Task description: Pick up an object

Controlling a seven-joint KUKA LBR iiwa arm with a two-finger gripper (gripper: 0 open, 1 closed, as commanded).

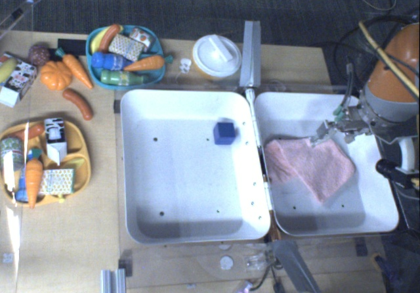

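A small blue cube lies in the left bin, toward its upper right. A pink cloth lies crumpled in the right bin. My gripper reaches in from the right and hovers at the cloth's upper edge, just above its top right corner. The grey arm with its orange band stands over the right bin's far right corner. Whether the gripper touches the cloth is unclear at this angle.
Left of the bins are a yellow tray and a blue bowl of toy food, and loose toy vegetables. A white lidded cup stands behind the left bin. A grey post rises between the bins.
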